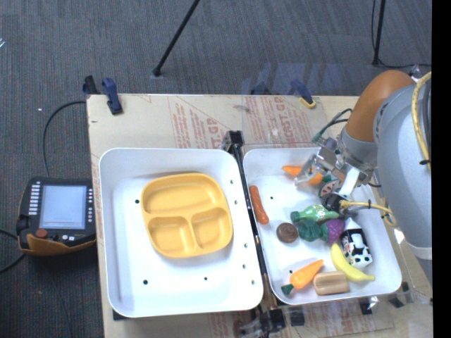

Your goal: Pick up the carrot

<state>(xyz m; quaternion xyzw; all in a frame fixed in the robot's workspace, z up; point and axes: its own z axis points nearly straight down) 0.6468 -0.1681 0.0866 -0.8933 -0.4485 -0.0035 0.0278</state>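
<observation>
Two orange carrots lie in the right bin (pixel 271 162). A small one (pixel 291 170) rests near the back wall, its right end touching my gripper (pixel 315 169). A larger carrot with a green top (pixel 306 274) lies at the front, far from the gripper. The gripper hangs low over the bin's back right part, and the arm (pixel 394 146) comes in from the right. A bit of orange (pixel 316 179) shows just below the gripper; I cannot tell whether it is held.
The right bin also holds a red sausage (pixel 258 204), a brown disc (pixel 287 232), green leaves (pixel 314 215), a purple piece (pixel 335 229), a cow-patterned carton (pixel 356 248), a banana (pixel 350 265) and a tan roll (pixel 331 283). A yellow divided plate (pixel 187 213) lies in the left bin (pixel 116 189).
</observation>
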